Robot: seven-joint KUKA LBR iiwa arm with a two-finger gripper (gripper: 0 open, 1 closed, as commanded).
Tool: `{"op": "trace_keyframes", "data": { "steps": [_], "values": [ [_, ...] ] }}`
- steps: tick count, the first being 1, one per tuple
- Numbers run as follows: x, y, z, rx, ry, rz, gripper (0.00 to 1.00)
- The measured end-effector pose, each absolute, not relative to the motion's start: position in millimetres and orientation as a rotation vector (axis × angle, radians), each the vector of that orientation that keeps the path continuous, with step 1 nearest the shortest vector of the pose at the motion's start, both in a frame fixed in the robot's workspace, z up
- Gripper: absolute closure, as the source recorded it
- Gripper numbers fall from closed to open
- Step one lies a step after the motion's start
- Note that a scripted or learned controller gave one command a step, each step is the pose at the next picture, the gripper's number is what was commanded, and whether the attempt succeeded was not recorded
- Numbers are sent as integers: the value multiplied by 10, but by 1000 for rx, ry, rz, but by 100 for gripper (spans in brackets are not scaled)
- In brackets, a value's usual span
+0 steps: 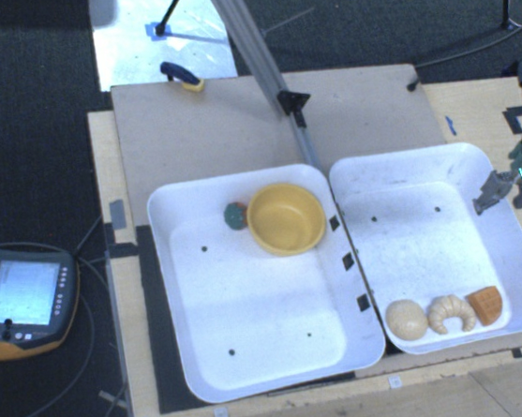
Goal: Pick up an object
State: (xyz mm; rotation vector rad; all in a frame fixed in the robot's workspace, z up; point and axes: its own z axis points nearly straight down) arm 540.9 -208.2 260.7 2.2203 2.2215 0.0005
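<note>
The left bin [259, 345] holds a yellow bowl [286, 219] at its far right, with a small dark green ball [235, 215] touching the bowl's left side. Along the near edge of the right bin [415, 231] lie three items in a row: a cream round bun [407, 319], a pale croissant [451, 313] and an orange-brown toast piece [485, 305]. My gripper [509, 193] hangs over the right bin's right rim, far from all of these. Its fingers stand open, with nothing between them.
A slanted metal pole [255, 48] crosses the board behind the bins and ends at a black clamp [293, 102]. A yellow-and-blue clamp [182, 75] lies at the back left. A teach pendant [17, 301] sits on the floor at the left.
</note>
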Motion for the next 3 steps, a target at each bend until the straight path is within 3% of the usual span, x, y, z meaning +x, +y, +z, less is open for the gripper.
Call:
{"op": "trace_keyframes", "data": {
  "steps": [1,3],
  "values": [
    [5410,-2082,2608,2220,2221,1,0],
    [5312,-1973,1641,2223,2224,-2,0]
  ]
}}
